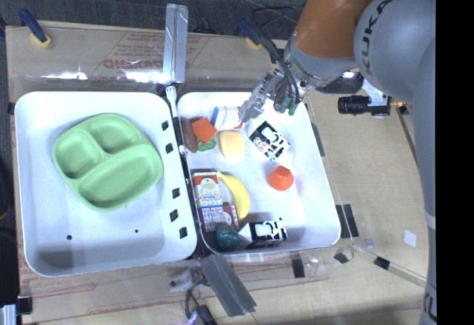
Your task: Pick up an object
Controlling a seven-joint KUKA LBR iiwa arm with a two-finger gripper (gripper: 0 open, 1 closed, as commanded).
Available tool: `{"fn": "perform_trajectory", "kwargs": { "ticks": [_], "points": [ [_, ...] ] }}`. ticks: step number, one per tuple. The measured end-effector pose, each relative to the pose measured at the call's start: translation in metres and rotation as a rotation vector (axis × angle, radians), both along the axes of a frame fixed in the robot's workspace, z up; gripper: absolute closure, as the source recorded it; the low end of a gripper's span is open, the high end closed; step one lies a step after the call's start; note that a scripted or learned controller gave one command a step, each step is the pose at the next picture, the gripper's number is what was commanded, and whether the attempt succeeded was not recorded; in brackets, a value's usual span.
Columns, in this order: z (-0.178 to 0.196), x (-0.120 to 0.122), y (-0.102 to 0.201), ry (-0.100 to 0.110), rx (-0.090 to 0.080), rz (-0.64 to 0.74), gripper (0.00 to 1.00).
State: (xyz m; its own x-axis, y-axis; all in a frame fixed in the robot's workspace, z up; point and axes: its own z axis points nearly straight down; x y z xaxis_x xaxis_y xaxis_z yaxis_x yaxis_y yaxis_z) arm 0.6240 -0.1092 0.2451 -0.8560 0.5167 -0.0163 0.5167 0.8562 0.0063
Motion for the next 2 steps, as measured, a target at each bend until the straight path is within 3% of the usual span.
{"fn": "perform_trajectory", "kwargs": {
  "ticks": [1,2],
  "points": [
    [-0.096,-0.012,-0.035,0.022,0.001,0.284,1.00],
    [0.017,0.016,-0.030,0.008,-0.001,0.097,1.00]
  ]
}}
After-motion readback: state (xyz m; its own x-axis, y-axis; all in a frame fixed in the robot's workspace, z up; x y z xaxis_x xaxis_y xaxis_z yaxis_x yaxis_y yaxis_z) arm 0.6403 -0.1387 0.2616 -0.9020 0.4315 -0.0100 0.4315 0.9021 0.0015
